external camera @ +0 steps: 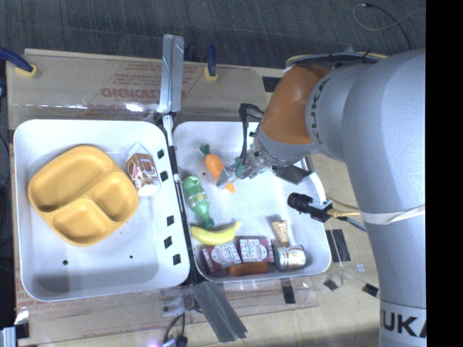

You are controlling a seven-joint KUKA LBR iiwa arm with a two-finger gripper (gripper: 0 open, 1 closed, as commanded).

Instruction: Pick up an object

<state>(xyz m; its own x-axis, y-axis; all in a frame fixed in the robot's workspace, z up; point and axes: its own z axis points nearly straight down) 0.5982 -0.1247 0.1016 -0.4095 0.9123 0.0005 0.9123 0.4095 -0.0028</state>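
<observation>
The gripper (235,172) sits low in the right bin (316,231), its tips just beside the toy carrot (214,166), which lies near the bin's upper left part with its green top toward the rim; whether the fingers are spread or pinching cannot be made out from this slant, and the carrot does not visibly sit between them; the step in hand looks like the approach to a grasp. The next move probably calls for centring over the carrot's body and closing squarely; the green bottle (196,200) and the banana (215,233) lie nearby below, so a drift that way risks a nudge.
</observation>
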